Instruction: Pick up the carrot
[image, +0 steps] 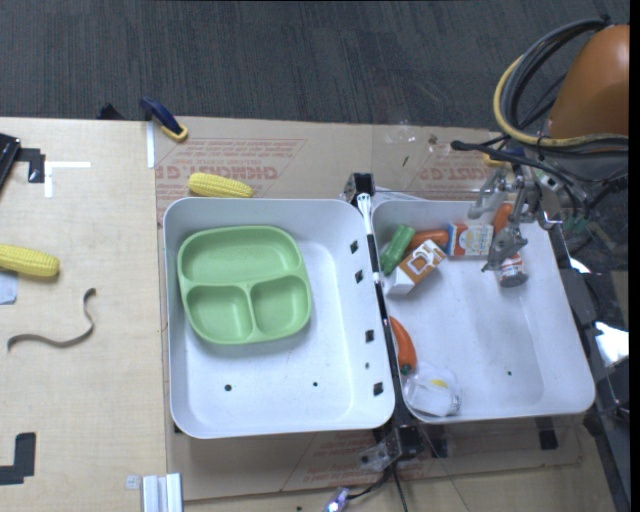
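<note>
Over at the right bin's far edge, the gripper hangs low near a little bottle-ish thing with a red label, and honestly I can't tell whether the fingers are wide or pinched; it's all cables and metal up there. Nothing visibly sits between them.

The carrot is well apart from that spot. It lies tight against the right bin's left wall, closer to the near edge, with a crumpled white-and-yellow wrapper thing just beside its near end.

What could go wrong, my guess: the carrot hugs the wall, so one finger may land on the rim or wall instead of slipping beside it, and the carrot just rolls or gets pinned. The wrapper could get snagged too. Also a long reach across the bin past the clutter, so a bump on the way seems possible.

Contents:
- Right bin: the carrot, the wrapper, a green veggie and an orange-and-white carton near the far-left corner, a red-and-white packet along the far edge, the bottle.
- Left bin: a green divided tray, sitting toward the far-left corner.

Out on the counter: two corn cobs, and a curly brown strip.
</note>
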